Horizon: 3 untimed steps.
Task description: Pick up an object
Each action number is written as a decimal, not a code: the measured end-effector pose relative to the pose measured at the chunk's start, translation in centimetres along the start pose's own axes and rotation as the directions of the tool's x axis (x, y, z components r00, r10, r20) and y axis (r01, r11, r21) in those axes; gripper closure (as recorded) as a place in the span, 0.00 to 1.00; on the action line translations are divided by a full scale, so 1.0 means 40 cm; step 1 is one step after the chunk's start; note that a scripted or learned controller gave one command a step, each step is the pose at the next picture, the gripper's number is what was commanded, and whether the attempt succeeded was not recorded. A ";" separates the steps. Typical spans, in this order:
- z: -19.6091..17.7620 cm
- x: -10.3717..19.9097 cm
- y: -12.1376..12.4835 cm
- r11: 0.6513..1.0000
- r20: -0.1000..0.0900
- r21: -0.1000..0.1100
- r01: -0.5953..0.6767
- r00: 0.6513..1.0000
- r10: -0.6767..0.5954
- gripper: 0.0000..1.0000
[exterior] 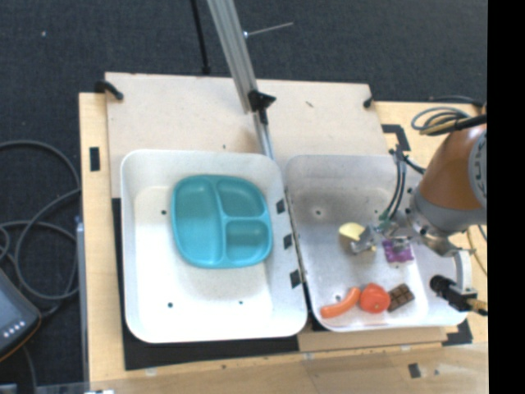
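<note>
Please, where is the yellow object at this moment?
The yellow object lies in the right bin, near its middle, just left of the pincer and above the orange carrot.

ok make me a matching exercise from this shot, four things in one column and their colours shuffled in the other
Things:
1. divided plate in the left bin
2. carrot-shaped piece at the front of the right bin
3. round tomato-like piece beside it
4. small block just right of that

Colours:
A. brown
B. teal
C. red
D. orange

Pairs: 1-B, 2-D, 3-C, 4-A
</note>
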State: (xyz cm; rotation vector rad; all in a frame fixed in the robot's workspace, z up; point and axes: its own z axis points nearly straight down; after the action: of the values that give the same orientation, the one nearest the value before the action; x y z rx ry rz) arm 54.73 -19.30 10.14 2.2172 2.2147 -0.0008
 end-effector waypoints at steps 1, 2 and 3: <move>-0.034 -0.004 0.003 1.000 -0.001 -0.004 -0.006 1.000 0.006 1.00; -0.149 -0.003 0.023 1.000 -0.003 -0.001 0.004 1.000 -0.004 1.00; -0.299 -0.029 0.019 1.000 -0.001 -0.003 0.004 1.000 -0.004 1.00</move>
State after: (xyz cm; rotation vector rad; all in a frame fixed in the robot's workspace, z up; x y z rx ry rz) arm 55.42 -20.41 22.12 2.2123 2.2177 0.0046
